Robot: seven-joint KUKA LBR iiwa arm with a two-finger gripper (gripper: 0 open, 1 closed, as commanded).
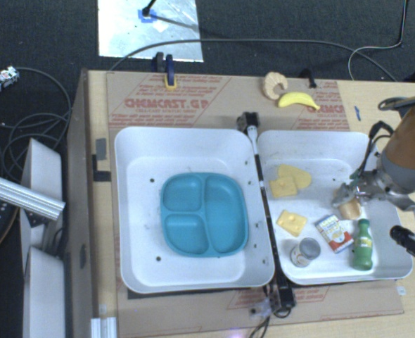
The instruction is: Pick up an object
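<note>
Tan small block [349,209], under tool [347,193]

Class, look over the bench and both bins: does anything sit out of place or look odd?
Yes. A banana and a pale ring-shaped item lie on the cardboard behind the right bin, outside either bin. Inside it, the green bottle lies on its side.

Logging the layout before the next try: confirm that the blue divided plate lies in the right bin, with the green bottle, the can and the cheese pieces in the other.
Wrong in one respect: the blue divided plastic plate lies in the left white bin, as the camera view shows. The green bottle, the grey metal can and the yellow cheese pieces lie in the right white bin.
</note>
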